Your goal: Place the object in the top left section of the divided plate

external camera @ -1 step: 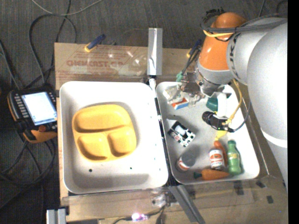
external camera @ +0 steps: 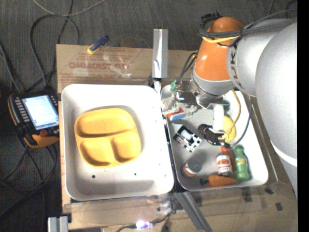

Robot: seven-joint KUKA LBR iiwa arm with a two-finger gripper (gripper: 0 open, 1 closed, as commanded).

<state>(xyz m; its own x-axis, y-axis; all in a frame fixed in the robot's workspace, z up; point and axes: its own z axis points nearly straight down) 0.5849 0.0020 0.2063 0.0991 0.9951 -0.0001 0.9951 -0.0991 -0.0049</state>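
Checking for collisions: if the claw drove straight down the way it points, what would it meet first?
Likely the clutter under the claw in the right bin, perhaps the red-and-white item; depth is unclear.

Two shallow white bins, left one [external camera: 70,178] and right one [external camera: 258,175]. One yellow divided plate [external camera: 108,135] with three sections. In the right bin: one green bottle [external camera: 242,163], one red-labelled bottle [external camera: 223,163], one carrot [external camera: 221,181], one yellow fruit [external camera: 228,124], one black-and-white block [external camera: 187,138]. One handheld screen unit [external camera: 34,112] beside the bench.
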